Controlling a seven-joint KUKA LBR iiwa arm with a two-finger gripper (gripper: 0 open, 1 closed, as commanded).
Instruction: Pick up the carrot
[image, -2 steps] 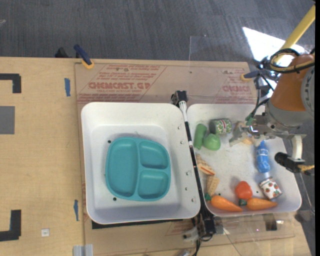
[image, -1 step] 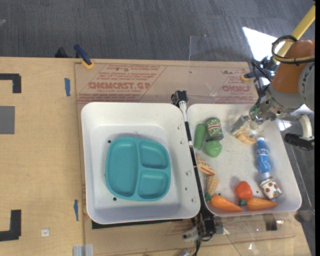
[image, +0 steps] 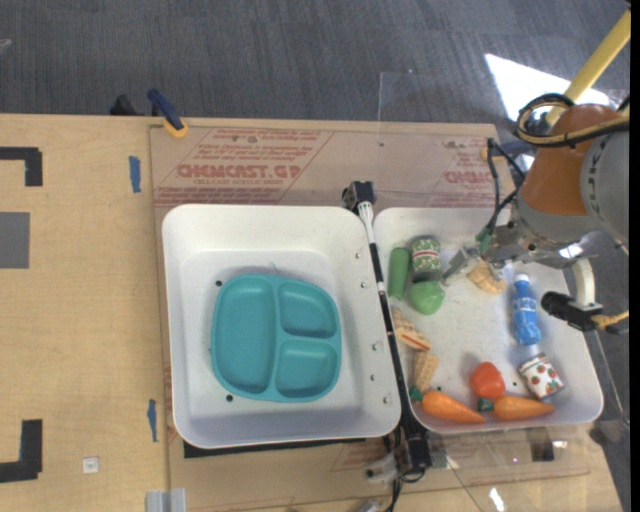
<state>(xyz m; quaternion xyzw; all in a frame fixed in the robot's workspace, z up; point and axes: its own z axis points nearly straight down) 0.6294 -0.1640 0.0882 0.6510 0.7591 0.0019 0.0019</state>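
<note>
Wooden bench (image: 80, 330) with a cardboard sheet (image: 300, 160) on top, and two shallow white bins sitting side by side on that. Left bin (image: 190, 250) has a teal divided plate (image: 275, 338) lying flat in the middle (three compartments, one long one on the left and two smaller on the right).

Moving right, the right bin (image: 590, 380) holds all the toy food. Up near its top left there's a green pickle-looking piece (image: 399, 271) standing next to a small can with a green label (image: 426, 256), and a green pepper-ish blob (image: 427, 297) just below them. Along the left wall are a couple of tan wafer or cone pieces (image: 415, 340). At the bottom edge lies a carrot (image: 452, 406), orange with the green end pointing right, flat on the bin floor. Just beside it is a red tomato (image: 487, 380), and then a second carrot (image: 523, 407) to the right of that. A little white cup with red dots (image: 541, 376) sits near the bottom right corner, with a blue bottle (image: 525, 311) above it.

The gripper (image: 478, 258) is up near the top of the right bin, well apart from both carrots, and I honestly can't tell its state. Arm (image: 560, 170) comes in from the top right.
</note>
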